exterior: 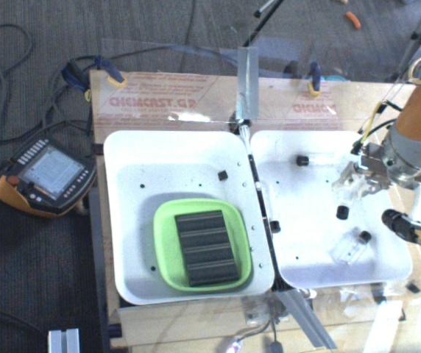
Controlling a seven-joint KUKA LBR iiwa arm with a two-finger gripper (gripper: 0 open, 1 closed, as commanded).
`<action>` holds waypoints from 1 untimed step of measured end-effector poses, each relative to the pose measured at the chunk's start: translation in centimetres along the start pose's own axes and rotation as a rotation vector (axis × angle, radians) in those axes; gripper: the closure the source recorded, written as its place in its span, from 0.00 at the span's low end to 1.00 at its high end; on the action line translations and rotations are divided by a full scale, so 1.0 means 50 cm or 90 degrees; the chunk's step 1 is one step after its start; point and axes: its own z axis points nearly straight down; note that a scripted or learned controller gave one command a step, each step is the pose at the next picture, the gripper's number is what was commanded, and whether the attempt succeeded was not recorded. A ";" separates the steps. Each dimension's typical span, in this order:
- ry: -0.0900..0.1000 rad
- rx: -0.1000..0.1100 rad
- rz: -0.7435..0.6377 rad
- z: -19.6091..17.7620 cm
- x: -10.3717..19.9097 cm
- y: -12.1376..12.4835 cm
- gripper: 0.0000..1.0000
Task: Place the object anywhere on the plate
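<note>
Near edge first: grey metal strut (304,326) runs slantwise under the seam of the two bins, at the bench front.

Task object (207,247) is a dark ribbed block. It lies flat on the green plate (165,234), roughly centred, long side running near to far. Green rim shows on all four sides of it.

The plate sits in the left bin (122,197), pushed toward the near-right corner. Its near rim is just beside the bin's near wall, and its right rim is close to the divider (258,190). Open floor is left and far of the plate, apart from one small black bit (223,175) on the far side.

Right bin (394,267): mostly bare white floor in the middle and left. Loose small black pieces lie there, one far (302,160), one mid (341,212) and one nearer (364,236). A clear, plastic-looking piece (347,252) lies just near of the last one.

Gripper (358,176) is over the right bin's right side, well apart from the plate. It's a blur of pale parts against white, so I can't tell if it's open or closed, and I see nothing in its grasp. Arm (415,120) comes in above the bin's right wall, so that side is tight.

Beyond the bins: cardboard sheet (166,101) along the far edge, and a teach pendant (48,175) on the floor to the left.
</note>
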 end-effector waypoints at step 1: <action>0.000 0.000 0.000 0.000 0.000 0.000 0.00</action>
